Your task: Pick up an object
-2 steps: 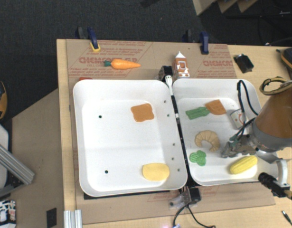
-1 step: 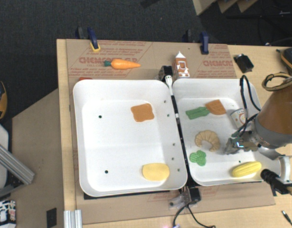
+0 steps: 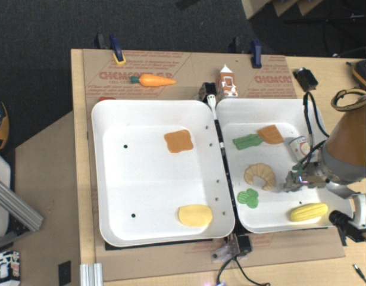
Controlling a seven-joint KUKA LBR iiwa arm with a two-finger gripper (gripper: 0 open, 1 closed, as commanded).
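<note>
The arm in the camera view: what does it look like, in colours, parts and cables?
The arm is grey, with a wide orange band above the wrist. Its hand is small, dark grey and metallic, with a faint green light spot near it. A black cable runs along the bin edge toward the arm.

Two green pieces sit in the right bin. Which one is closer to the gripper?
The small round green piece near the bin's front-left corner, just below the croissant. It is closer to the gripper than the long green piece lying farther back beside the orange slice.
</note>
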